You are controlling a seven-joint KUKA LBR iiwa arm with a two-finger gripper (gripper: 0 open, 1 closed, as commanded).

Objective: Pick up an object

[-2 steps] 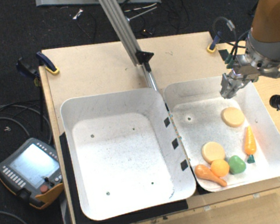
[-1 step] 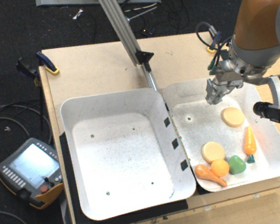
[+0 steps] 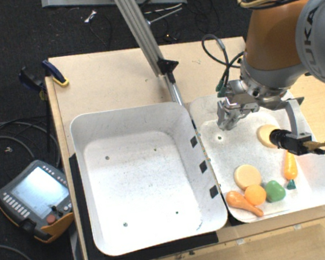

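My gripper (image 3: 229, 119) hangs over the back left part of the right bin (image 3: 319, 193), above bare floor. Its fingers point down and hold nothing that I can see. Toy foods lie near the bin's front: a pale yellow disc (image 3: 247, 174), an orange ball (image 3: 256, 194), an orange gourd shape (image 3: 242, 203), a green piece (image 3: 275, 190) and an orange carrot (image 3: 289, 166). A second pale disc (image 3: 267, 135) lies to the gripper's right, partly under a black fitting. All these objects sit apart from the gripper.
The left bin (image 3: 136, 173) stands beside the right one. A metal pole (image 3: 141, 32) slants across the back of the bench. A teach pendant (image 3: 36, 201) lies on the floor at the left. Cables trail at the arm's right.
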